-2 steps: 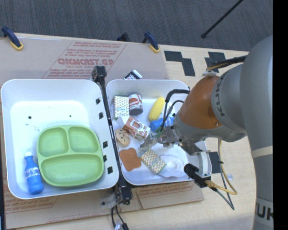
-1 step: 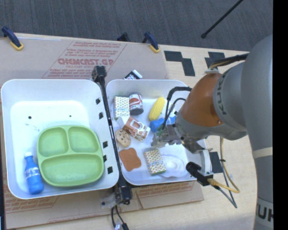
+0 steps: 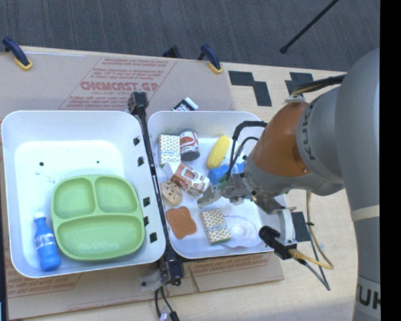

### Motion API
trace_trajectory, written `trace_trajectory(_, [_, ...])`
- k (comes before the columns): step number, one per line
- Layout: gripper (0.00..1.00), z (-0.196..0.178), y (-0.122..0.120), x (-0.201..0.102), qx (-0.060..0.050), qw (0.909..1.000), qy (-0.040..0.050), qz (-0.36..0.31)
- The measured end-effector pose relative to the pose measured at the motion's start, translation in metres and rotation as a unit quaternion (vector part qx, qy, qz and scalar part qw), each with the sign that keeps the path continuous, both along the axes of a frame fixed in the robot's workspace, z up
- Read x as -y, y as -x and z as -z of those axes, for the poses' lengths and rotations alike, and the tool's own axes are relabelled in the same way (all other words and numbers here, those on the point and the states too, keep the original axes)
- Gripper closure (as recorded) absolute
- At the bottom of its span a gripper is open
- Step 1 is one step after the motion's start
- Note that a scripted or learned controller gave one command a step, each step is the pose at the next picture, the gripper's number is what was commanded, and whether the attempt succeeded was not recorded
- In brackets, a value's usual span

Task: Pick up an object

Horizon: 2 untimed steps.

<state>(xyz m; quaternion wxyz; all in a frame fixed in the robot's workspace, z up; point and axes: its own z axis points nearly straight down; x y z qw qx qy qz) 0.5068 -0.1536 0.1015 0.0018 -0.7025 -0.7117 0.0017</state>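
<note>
Though lowered well into the right bin (image 3: 250,120) on the grey arm (image 3: 334,139) with its orange band (image 3: 284,142), hard to read as to the gripper (image 3: 220,191): cannot tell how far open, nor whether anything caught in it. Placed near the bin's middle, just beside a red-and-white packet (image 3: 190,179) and a blue object (image 3: 218,174), the latter partly hidden under the wrist.

Loose things for picking, all in that right bin: toward the far wall, a pale checked packet (image 3: 169,148), a small dark can (image 3: 189,144) touching it, and a yellow corn-like piece (image 3: 218,151) lying tilted. Lower left of the gripper, a round cookie (image 3: 172,192) and a flat brown piece (image 3: 181,223). Toward the near wall, a second checked packet (image 3: 216,226) beside a white rounded item (image 3: 242,231), too washed out to name.

Over in the left bin (image 3: 27,129): a green divided plate (image 3: 97,217) and, by the near left corner, a blue bottle (image 3: 45,243) lying just beside the plate. Under both bins, cardboard (image 3: 107,79) with red print, pinned at the far edge by blue clamps (image 3: 17,52).
</note>
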Motion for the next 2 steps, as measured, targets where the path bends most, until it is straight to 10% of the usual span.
trace_trajectory(1, [1.0,-0.0102,-0.0009,-0.0001,0.0,1.0,0.0006,-0.003])
trace_trajectory(2, [0.0,-0.0102,-0.0009,-0.0001,0.0,1.0,0.0005,-0.003])
